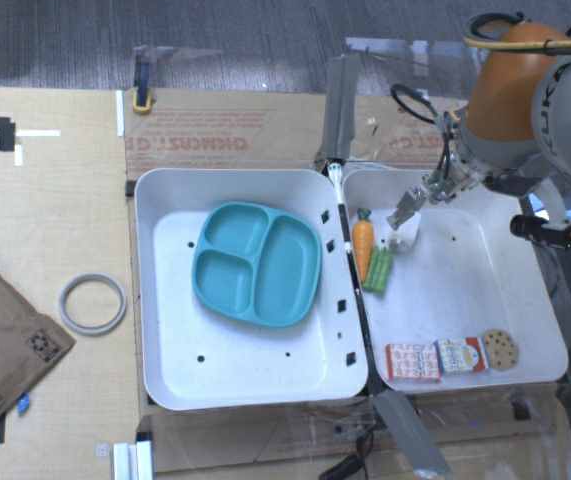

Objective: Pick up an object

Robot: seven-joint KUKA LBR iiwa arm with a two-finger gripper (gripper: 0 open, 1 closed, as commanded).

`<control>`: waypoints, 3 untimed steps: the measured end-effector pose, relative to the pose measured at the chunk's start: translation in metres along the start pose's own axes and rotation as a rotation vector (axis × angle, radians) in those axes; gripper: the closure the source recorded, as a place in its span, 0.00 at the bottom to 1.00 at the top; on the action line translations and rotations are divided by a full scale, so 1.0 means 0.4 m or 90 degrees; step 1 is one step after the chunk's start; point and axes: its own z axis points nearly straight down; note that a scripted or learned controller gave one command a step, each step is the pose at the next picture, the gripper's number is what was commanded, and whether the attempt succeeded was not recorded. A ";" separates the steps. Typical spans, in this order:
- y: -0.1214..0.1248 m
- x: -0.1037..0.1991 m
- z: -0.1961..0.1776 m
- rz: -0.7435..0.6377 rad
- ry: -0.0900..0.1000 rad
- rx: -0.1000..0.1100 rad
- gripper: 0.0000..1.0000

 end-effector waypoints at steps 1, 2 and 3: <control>-0.054 -0.143 -0.106 -0.063 -0.003 -0.002 0.00; -0.117 -0.257 -0.095 -0.102 -0.003 -0.001 0.00; -0.002 -0.031 0.078 -0.094 -0.010 -0.013 0.00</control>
